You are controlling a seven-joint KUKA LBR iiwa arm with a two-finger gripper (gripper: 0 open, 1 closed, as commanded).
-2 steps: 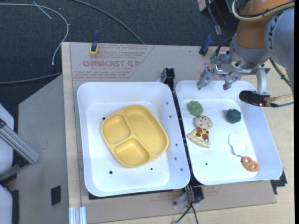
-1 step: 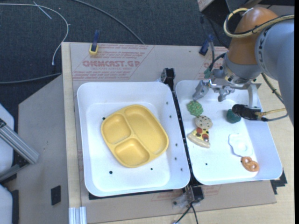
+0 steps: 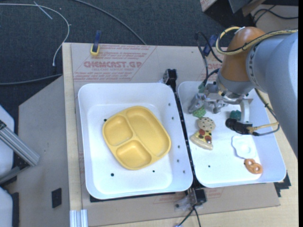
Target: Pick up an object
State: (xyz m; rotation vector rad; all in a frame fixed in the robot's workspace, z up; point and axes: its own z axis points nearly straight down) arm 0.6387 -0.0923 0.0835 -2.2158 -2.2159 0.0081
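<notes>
A yellow divided plate [image 3: 136, 137] lies in the left bin [image 3: 90, 126]. In the right bin [image 3: 270, 167], the claw [image 3: 201, 104] hangs over a green toy [image 3: 199, 112]; whether its fingers are apart cannot be told. Below lie a cookie [image 3: 206, 124] and pizza slice [image 3: 202, 139], then a fried egg [image 3: 243, 148] and pretzel [image 3: 253, 166].

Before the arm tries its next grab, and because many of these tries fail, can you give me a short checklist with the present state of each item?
1. Gripper is low over the right bin, at its upper left: ok.
2. A target lies under it: a green piece sits right at the fingertips: ok.
3. Something is held between the fingers: cannot tell.
4. Neighbours stand apart from the green piece: the cookie lies very near: not ok.
5. Other candidates lie unobstructed: pizza slice, fried egg and pretzel lie open: ok.
6. Yellow divided plate in the left bin is out of the way: ok.
</notes>
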